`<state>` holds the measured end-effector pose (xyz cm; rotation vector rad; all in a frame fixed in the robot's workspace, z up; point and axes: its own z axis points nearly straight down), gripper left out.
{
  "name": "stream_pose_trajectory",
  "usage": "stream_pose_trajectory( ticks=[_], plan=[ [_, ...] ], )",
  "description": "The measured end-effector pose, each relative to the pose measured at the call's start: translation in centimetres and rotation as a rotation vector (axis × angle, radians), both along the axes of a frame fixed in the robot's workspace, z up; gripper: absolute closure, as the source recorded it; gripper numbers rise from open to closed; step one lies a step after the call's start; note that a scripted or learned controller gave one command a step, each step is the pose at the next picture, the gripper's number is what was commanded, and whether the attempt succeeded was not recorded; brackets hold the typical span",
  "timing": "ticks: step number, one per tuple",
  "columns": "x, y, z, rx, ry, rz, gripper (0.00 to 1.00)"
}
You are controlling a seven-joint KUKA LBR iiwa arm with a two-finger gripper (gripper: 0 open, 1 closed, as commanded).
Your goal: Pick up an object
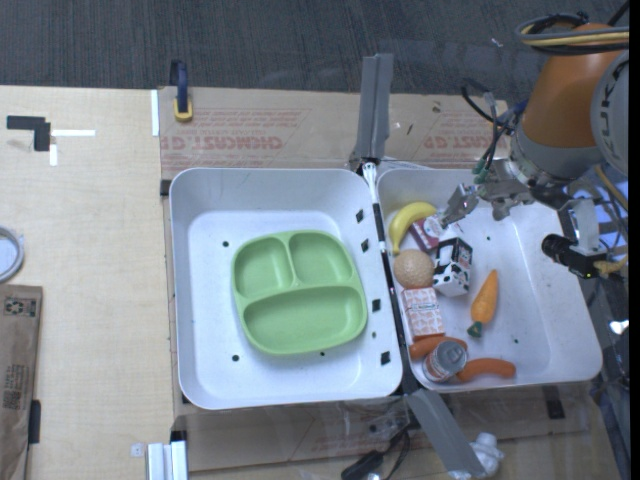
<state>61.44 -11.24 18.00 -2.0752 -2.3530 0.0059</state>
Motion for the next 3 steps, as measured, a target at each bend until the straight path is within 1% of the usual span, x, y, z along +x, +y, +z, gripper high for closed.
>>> stream_pose_trajectory(
  ticks=[1, 2, 3],
  plan=[
    [0.1, -0.1, 0.6, -0.001, 0.003, -0.002, 1.0],
    [0.1, -0.1, 0.6, -0.001, 0.003, -0.002, 0.0],
    [-10.5, -1.4, -8.7, 0.0, 0.001, -0.195, 0.0]
  ],
)
